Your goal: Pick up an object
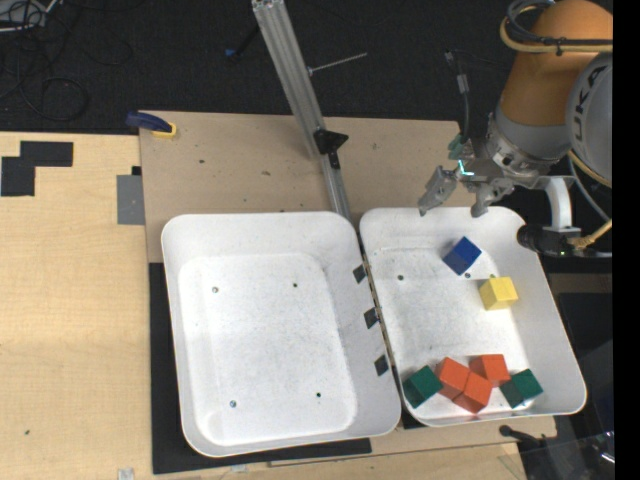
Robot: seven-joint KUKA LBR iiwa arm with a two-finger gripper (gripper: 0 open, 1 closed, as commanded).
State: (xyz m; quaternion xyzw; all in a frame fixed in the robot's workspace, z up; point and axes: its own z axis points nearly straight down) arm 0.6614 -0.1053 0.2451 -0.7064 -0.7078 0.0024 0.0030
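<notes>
The tool is seen above the far edge of the right bin, its two fingers spread apart with nothing between them. A blue block lies in that bin just below the tool, apart from it. A yellow block is placed near the blue one, towards the near side. Along the bin's near wall, two green blocks are set at either end of a cluster of orange blocks. The left bin is placed beside it on the tabletop.
</notes>
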